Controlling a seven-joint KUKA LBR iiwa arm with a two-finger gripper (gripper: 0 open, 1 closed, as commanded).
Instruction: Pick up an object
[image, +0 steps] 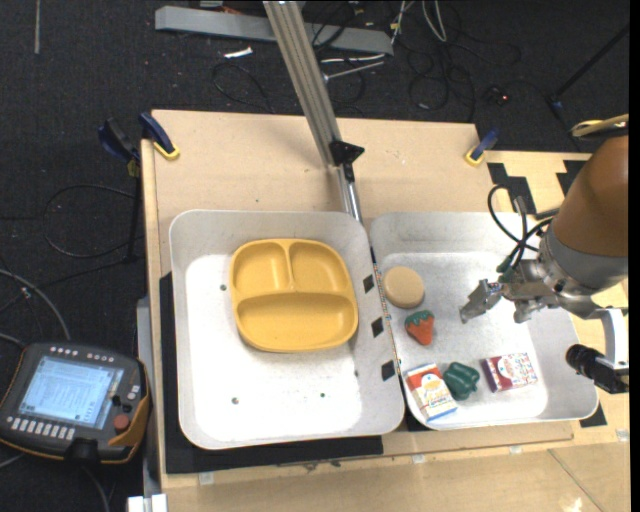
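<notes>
In the right bin (455, 240) lie a round tan biscuit-like disc (404, 286), a red strawberry toy (421, 326), a green toy (461, 378), a small white and orange carton (431, 392) and a red and white box (509, 372). My gripper (500, 300) hovers over the right half of this bin, to the right of the strawberry and above the red and white box. Its two fingers stand apart with nothing between them.
The left bin (200, 330) holds a yellow divided plate (294, 294). A metal pole (310, 80) slants down to the bins' shared back edge. A teach pendant (70, 398) lies on the floor at the left. Clamps sit at the bench's back corners.
</notes>
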